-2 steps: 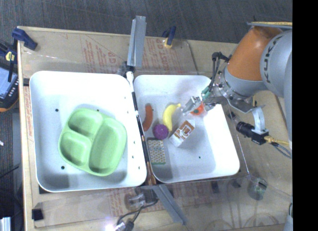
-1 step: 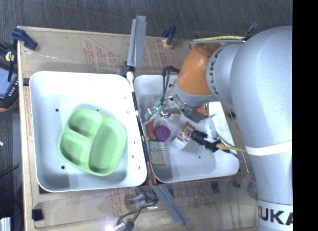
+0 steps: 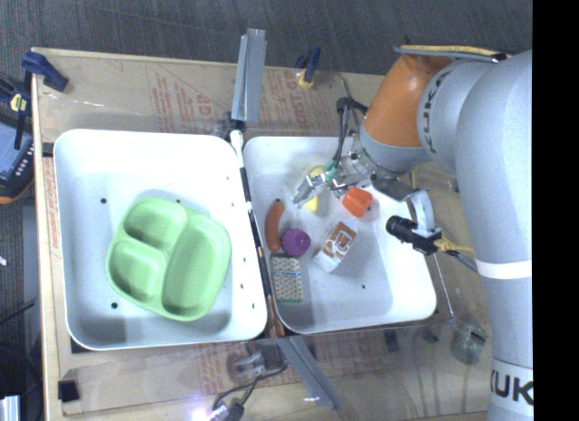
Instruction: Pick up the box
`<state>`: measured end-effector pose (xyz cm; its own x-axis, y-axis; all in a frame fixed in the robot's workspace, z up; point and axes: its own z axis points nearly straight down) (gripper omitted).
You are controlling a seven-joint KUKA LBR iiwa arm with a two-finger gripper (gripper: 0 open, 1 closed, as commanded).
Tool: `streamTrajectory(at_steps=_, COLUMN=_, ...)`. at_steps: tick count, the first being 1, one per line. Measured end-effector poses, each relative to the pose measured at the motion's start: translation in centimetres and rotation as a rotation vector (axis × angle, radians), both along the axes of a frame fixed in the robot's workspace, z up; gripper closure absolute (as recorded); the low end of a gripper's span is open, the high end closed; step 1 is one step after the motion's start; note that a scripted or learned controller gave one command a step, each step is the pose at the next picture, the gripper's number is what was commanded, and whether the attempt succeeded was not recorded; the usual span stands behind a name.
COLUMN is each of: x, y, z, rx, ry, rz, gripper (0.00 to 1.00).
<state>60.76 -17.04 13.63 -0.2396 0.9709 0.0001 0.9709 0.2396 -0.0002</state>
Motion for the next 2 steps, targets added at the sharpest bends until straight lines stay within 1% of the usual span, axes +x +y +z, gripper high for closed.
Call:
streamTrajectory(at_steps=1, x=-3.6, y=6.0, z=4.1, rx=0.001, ry=0.002, rz=0.091, gripper=0.00)
streamTrajectory(at_steps=2, x=-3.3, y=6.0, z=-4.4, rx=-0.010, ry=0.000, rz=-0.067, gripper=0.00)
